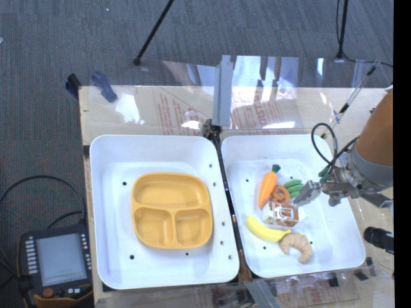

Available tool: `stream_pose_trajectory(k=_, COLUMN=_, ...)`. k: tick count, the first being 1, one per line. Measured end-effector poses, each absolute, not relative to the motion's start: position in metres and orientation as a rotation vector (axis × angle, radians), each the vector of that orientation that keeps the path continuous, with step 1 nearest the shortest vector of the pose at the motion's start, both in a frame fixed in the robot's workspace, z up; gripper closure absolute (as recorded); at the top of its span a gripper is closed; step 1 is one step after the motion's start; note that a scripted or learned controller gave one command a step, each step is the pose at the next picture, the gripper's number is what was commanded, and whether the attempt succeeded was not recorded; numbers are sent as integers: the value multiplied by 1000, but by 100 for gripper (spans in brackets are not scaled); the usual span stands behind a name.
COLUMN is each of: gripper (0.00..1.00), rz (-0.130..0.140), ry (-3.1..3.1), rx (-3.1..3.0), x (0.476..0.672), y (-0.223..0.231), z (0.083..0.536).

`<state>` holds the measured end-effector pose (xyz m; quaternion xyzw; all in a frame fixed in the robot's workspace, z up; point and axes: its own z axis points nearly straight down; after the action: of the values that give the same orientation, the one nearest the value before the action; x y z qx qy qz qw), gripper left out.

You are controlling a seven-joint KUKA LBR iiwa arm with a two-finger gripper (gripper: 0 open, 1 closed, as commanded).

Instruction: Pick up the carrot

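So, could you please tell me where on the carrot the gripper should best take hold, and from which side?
Probably the carrot's thick orange middle, from above, fingers closing across its width. It lies flat in the right bin, green top toward the far wall; its left flank is free, while the pretzel and green pod crowd its right. The gripper sits just beyond them.

glossy white plastic bins (103, 172), matt yellow tray (172, 209)

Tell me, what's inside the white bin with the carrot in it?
The right bin holds the carrot, green beans, an orange ring, a small packet, a banana and a croissant. What's under the packet is covered.
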<state>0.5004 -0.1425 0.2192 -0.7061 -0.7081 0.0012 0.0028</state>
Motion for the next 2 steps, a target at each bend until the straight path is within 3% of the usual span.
stream_pose_trajectory(k=1, gripper=0, rz=3, ry=-2170, rx=-2266, x=584, y=-121, z=129)
stream_pose_trajectory(k=2, gripper=0, rz=0, ry=-2607, rx=-1749, x=606, y=-117, z=87)
